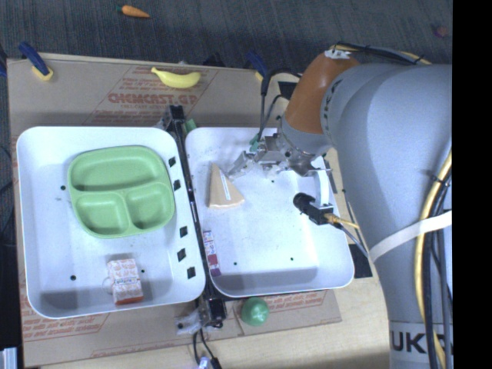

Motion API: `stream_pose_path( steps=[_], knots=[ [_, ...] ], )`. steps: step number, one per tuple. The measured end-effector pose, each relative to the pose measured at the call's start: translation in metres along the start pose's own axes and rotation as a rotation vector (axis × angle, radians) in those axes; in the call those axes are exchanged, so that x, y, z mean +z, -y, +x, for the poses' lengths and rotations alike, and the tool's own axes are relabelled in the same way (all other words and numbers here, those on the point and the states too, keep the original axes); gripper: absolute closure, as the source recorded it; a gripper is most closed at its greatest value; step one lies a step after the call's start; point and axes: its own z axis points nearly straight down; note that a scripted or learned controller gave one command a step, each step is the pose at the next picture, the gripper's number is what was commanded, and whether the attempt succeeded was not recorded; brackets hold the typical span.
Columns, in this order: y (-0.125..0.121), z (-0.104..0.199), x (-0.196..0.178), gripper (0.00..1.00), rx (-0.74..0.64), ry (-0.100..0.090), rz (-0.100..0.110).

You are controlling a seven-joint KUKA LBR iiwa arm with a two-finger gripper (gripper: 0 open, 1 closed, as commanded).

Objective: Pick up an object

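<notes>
A tan wedge-shaped piece like a slice of cheese or sandwich (221,188) lies in the left half of the right bin (307,271). My gripper (247,160) hangs over the upper part of that bin, just above and right of the wedge's tip, apart from it. In the left bin (31,229) sits a green divided tray (123,189), and a small printed packet (124,280) lies near that bin's front.
A yellow banana (176,76) rests on the cardboard behind the bins. A green ball (254,310) sits in front of the right bin. An orange carrot-like piece (135,11) lies on the dark floor. The arm's bulk covers the right side.
</notes>
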Motion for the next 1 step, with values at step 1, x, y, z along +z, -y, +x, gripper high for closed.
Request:
stream_pose_path(
  steps=[1],
  knots=[
    [-0.0001,-0.0004,-0.0103,1.00,-0.004,0.001,0.001]
  ],
)
